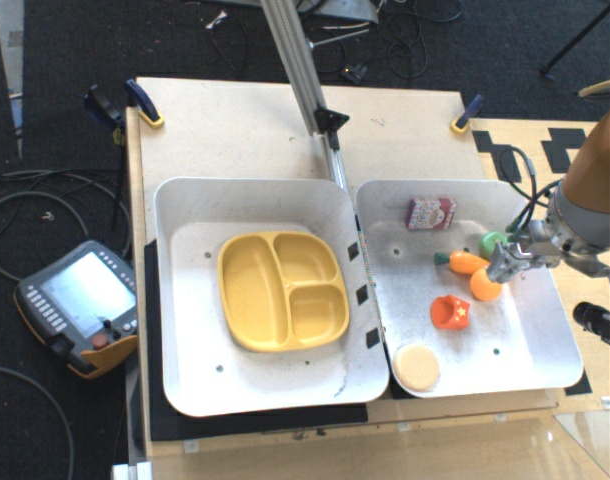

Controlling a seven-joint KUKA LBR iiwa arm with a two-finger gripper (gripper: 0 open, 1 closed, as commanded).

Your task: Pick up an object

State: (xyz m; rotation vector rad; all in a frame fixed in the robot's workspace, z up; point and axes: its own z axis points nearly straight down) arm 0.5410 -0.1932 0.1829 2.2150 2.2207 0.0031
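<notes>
Since the arm [585, 193] reaches in from the right, its jaws hang low over the right bin [545, 368], where all the loose things lie within easy reach. They sit at an orange ball [484, 286], touching or just above it; whether they are open or closed on it I cannot tell. Just beside lie a carrot [465, 262] and something green [492, 242]. A red cup [449, 312], a pink carton [430, 213] and a tan disc [417, 366] lie apart. The left bin [185, 268] holds a yellow tray [283, 290], likely a target for drops.
</notes>
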